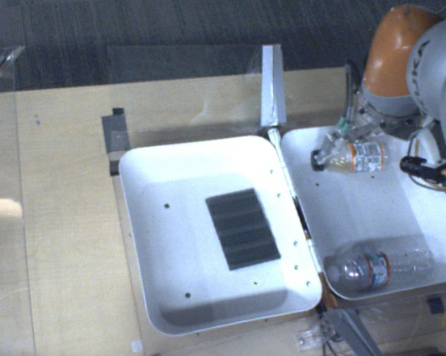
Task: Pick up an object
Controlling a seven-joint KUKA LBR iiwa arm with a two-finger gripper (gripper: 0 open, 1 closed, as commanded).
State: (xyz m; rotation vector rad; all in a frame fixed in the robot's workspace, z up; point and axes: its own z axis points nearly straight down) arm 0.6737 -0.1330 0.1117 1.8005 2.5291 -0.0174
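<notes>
- A clear plastic bottle with an orange-brown label lies on its side at the far end of the right bin.
- The gripper is right above it; grip state cannot be told.
- A second clear bottle lies along the near wall.
- A black ribbed pad sits in the left bin.

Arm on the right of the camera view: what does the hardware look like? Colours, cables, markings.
The arm has a smooth, rounded light-grey shell, with a glossy orange band bulging above the wrist. A black cable with an orange tip loops beside it. The hand below is small, with greenish detail, too blurred for more. No markings are legible.
</notes>
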